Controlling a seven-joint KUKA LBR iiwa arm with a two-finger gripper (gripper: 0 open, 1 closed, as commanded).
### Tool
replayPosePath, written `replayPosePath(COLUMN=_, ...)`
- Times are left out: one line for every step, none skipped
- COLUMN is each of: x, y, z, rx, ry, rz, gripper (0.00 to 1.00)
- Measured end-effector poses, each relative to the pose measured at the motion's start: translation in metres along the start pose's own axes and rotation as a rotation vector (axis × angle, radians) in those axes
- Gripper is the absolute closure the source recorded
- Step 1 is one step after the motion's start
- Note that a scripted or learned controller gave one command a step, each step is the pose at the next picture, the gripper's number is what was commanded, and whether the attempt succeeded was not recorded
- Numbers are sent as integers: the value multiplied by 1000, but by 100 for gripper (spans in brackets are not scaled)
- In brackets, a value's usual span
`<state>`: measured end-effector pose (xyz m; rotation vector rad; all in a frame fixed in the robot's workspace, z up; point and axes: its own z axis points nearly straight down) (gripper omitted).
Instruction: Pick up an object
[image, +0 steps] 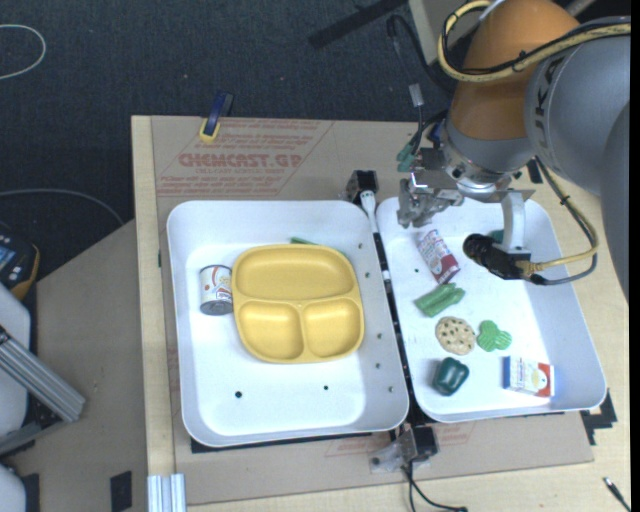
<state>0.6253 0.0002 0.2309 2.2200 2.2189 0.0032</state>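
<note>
My tool (418, 208) hangs at the twelve o'clock end of the right shallow white bin (570, 330); I cannot tell its grip. The red-and-white wrapped packet (437, 254) lies just below, toward five o'clock of it.

You're looking down on a tan worktop (160, 400) topped by a cardboard sheet (250, 155) printed with red lettering. Dark carpet (120, 60) covers the floor at the far side, crossed by a thin pale cable loop (25, 48) at far left. An aluminium rail (40, 380) lies at near left. Lighting is even.
</note>
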Motion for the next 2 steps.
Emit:
replayPosePath(x=8, y=0, z=17, rx=7, ry=1, rz=-1, gripper=100)
replayPosePath(x=4, y=9, z=-1, rx=-1, ry=0, rz=-2, gripper=100)
